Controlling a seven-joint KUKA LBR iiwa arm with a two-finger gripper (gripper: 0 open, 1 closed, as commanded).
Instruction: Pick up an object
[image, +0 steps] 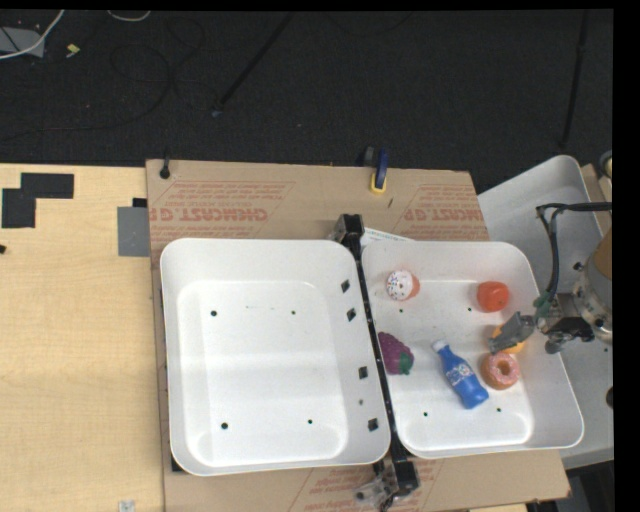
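Since the task leaves the choice open, the likeliest pick is the doughnut (501, 370), a pink-iced ring lying flat on the floor of the right bin (560, 425). Taking the doughnut as the landmark, the gripper (522, 330) sits just up and to the right of it, close by but not touching as far as the slant shows. A ring has no long axis, so approach angle matters little; the coming move is, in my judgement, a short shift down-left and a descent. How the gripper stands I cannot tell, as it is small and dark against the bin wall, and nothing shows in its grasp. Left of the doughnut, just beside it, lies a blue bottle (461, 375), tilted diagonally. Above the doughnut rests an orange ball (492, 295)
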